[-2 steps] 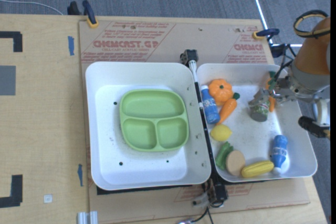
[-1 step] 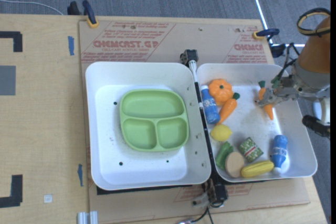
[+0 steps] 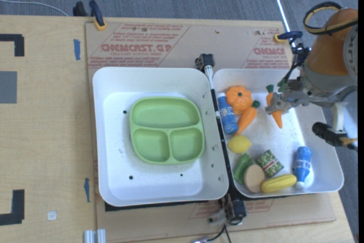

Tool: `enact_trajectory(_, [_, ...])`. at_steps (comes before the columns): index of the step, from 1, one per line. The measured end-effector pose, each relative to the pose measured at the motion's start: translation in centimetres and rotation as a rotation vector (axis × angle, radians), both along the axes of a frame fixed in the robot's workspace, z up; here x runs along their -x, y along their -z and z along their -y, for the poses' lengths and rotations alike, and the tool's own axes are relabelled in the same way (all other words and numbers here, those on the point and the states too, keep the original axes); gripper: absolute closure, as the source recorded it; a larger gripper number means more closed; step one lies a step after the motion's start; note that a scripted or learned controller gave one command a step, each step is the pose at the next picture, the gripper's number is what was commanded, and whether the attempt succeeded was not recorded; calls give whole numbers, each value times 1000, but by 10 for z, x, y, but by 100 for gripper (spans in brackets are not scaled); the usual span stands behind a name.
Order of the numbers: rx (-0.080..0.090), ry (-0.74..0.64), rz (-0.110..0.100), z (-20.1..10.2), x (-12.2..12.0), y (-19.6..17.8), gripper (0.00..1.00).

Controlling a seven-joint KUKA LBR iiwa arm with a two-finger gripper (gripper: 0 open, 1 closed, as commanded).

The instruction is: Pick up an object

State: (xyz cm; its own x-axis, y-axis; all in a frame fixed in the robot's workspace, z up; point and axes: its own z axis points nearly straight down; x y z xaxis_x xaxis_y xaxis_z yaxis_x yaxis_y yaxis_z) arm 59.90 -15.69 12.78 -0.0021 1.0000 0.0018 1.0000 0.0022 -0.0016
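Camera view: carrot [image 3: 277, 118] tip-down, upright.

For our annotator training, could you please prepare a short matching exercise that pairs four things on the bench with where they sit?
Things:
1. green divided plate
2. pumpkin
3. lemon
4. blue bottle with white cap

Places:
A. right bin, far end, by the divider
B. right bin, near right corner
C. middle of the left bin
D. right bin, left side, just in front of the carrot

Pairs: 1-C, 2-A, 3-D, 4-B
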Motion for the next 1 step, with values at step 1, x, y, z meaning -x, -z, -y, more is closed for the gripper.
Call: enact_trajectory(1, [2,-1,4,-61,-6,-87,100])
